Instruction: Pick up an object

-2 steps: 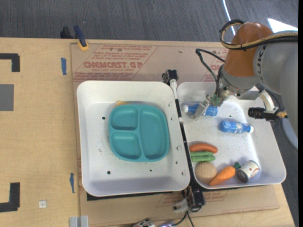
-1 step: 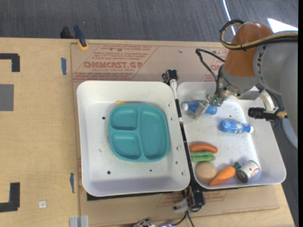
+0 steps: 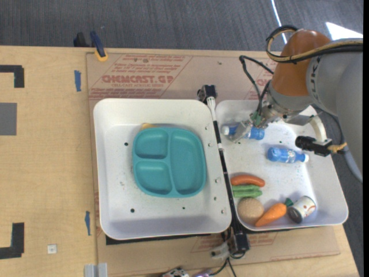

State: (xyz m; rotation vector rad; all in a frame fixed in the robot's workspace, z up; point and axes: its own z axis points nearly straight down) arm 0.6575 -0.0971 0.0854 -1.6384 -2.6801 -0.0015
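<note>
From here I cannot tell my gripper's (image 3: 258, 120) finger state above the blue bottle (image 3: 241, 132) at upper right; crowding the bin wall (image 3: 217, 133), it may slip.

You see the arm (image 3: 305, 68) reaching in from the right, its gripper (image 3: 258, 119) low over the back of the right bin (image 3: 328, 183), just beside a small blue bottle (image 3: 242, 133). A second blue bottle (image 3: 285, 154) lies nearby. At the bin's front sit a hot dog (image 3: 248, 181), a green bean pod (image 3: 247, 192), a round bun (image 3: 250, 209), a carrot (image 3: 272, 213) and a can (image 3: 302, 208). The left bin (image 3: 109, 154) holds a teal divided plate (image 3: 169, 161).
</note>
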